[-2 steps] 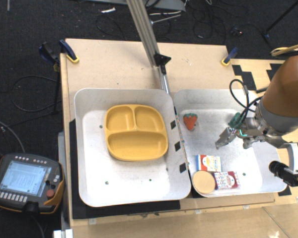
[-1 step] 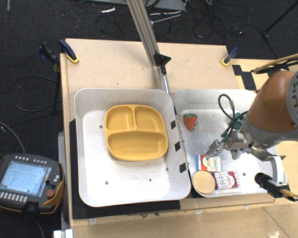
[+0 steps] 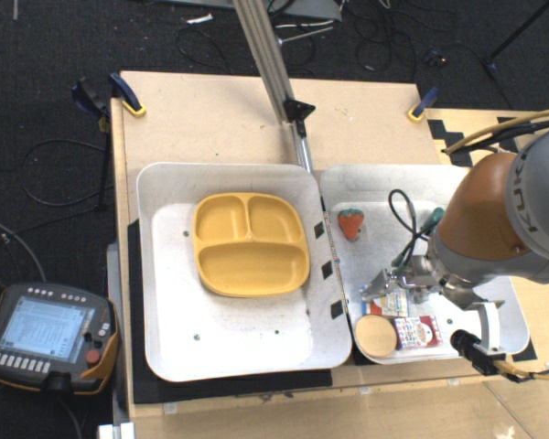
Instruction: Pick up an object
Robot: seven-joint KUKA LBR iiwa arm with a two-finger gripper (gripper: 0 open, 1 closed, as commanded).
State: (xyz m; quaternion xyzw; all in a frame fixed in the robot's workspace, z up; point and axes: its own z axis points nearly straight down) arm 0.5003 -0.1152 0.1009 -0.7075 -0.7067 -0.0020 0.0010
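While the grey arm with its orange band is reaching in from the right over the right bin, the end effector is sitting low above that bin's front half, and whether it is released or clenched I cannot tell, since the wrist is covering it. Nothing is showing as held. Lying in the right bin are a red strawberry-shaped toy near the left wall toward the back, a round tan cup or lid at the front left corner, and a small red-and-white carton just beside it on the right. A clear, crinkled package is lying just behind those two, near the end effector. A black cable loop is hanging off the wrist. Sitting in the left bin is a yellow divided plate, upright, well apart from the arm. Both bins are resting on the tan table.
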